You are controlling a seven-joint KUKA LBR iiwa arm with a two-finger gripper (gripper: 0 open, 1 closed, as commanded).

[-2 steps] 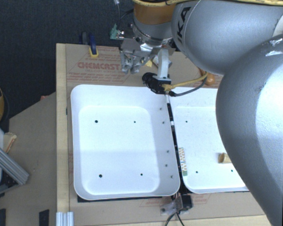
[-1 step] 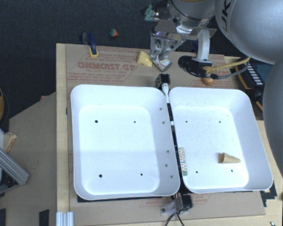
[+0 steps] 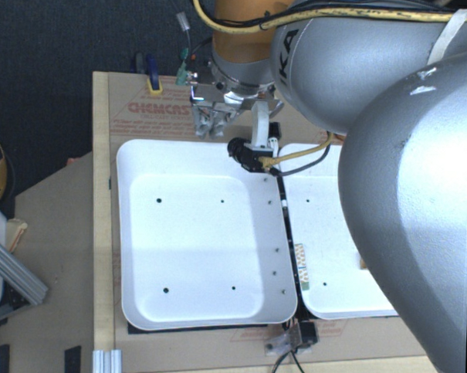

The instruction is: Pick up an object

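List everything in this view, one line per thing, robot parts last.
Bins: two, white, shallow, side by side on the bench; the right one partly behind the arm.
Bench board: one, tan, red lettering near the far edge, under the bins.
Black cable: one, along the seam between the bins.
Aluminium rail: one, silver, left of the bench.
Arm: one, grey with an orange band, from the right.
Gripper: one, metal, above the far edge of the left bin.

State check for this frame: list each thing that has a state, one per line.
Left bin: flat on the bench, upright.
Right bin: flat on the bench beside the left bin, largely covered by the arm.
Arm: reaching in from the right, above the right bin.
Gripper: above the far edge of the left bin, nothing seen between its fingers.
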